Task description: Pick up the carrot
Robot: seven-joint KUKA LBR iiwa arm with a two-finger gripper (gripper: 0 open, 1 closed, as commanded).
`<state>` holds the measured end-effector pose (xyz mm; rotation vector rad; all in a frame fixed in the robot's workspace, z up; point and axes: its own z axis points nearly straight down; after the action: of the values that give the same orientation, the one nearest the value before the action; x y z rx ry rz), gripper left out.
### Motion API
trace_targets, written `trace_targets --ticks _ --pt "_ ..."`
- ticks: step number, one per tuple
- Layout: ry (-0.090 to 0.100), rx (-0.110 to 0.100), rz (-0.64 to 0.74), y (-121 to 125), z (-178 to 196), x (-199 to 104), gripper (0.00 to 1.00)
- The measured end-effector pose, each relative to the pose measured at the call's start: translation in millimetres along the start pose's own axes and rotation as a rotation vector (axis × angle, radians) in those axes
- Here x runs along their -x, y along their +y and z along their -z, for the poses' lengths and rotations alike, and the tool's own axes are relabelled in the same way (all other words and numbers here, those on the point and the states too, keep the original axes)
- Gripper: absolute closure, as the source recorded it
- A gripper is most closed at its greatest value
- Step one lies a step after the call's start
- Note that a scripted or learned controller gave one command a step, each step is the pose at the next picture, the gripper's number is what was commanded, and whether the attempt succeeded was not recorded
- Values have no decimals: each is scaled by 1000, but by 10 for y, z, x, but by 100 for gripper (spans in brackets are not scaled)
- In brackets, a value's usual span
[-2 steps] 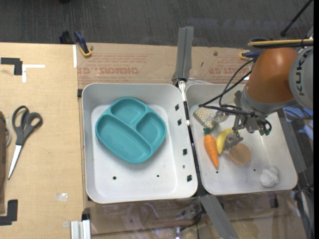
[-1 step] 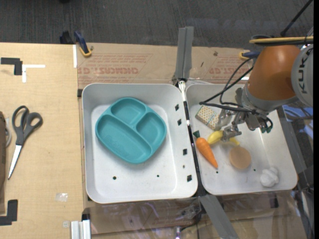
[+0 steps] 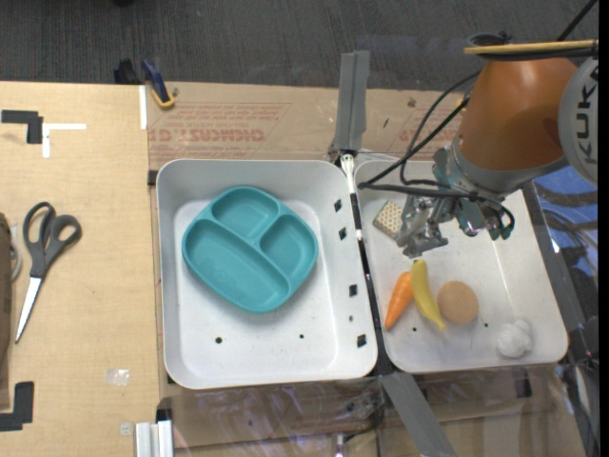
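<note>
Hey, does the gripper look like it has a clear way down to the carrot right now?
Probably yes. The gripper hangs just above the carrot in the right bin, with nothing lying over it. The banana touching its right side could get nudged or caught instead.

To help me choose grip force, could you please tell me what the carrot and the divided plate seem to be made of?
Carrot: probably moulded plastic, going by its smooth, even orange surface; real vegetable cannot be excluded. Divided plate: looks like matte teal plastic, uniform colour with soft rounded ridges.
</note>
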<state>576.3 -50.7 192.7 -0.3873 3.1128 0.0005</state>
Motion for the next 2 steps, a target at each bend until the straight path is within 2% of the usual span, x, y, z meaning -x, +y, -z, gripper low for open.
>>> trace_targets --ticks 1,2 --pt "-3 -1 2 4 92 15 100" --pt "4 1 199 230 65 -640 100"
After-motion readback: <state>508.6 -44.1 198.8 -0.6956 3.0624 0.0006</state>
